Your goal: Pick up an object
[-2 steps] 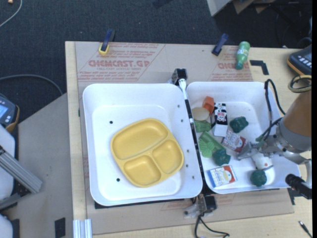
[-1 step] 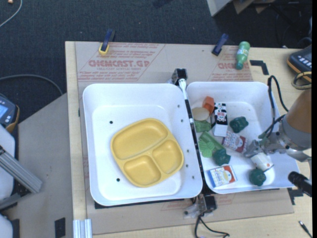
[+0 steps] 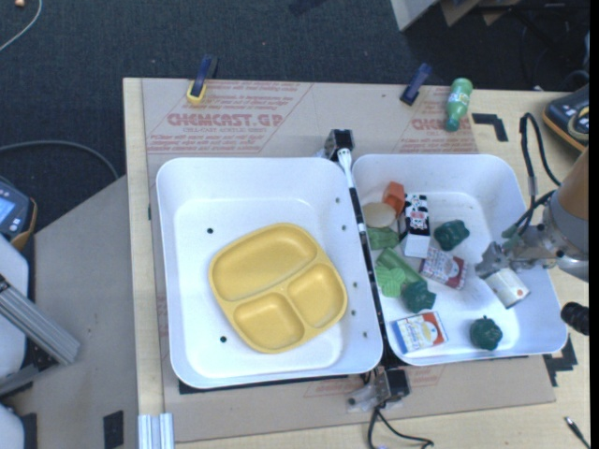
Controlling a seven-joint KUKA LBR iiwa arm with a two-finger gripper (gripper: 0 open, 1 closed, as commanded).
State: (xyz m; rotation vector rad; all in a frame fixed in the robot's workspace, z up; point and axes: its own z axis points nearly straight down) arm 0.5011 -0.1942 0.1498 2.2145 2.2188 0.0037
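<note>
My gripper (image 3: pixel 496 260) hangs low over the right side of the right bin (image 3: pixel 510 178), at the end of the arm coming in from the right. Just below it lies a small white cylinder (image 3: pixel 509 289), touching or very close to the gripper. To the left of the gripper lie a red and white packet (image 3: pixel 442 269), a dark green lump (image 3: pixel 451 234) and a black and white carton (image 3: pixel 416 215). A dark green pepper-like piece (image 3: pixel 485 332) rests near the bin's front right corner.
The right bin also holds an orange block (image 3: pixel 394 196), a tan disc (image 3: pixel 379 215), green pieces (image 3: pixel 398 271) and a printed card (image 3: pixel 417 331). A yellow divided plate (image 3: pixel 278 286) sits in the left bin (image 3: pixel 178 204). A green bottle (image 3: pixel 458 103) stands behind the bins.
</note>
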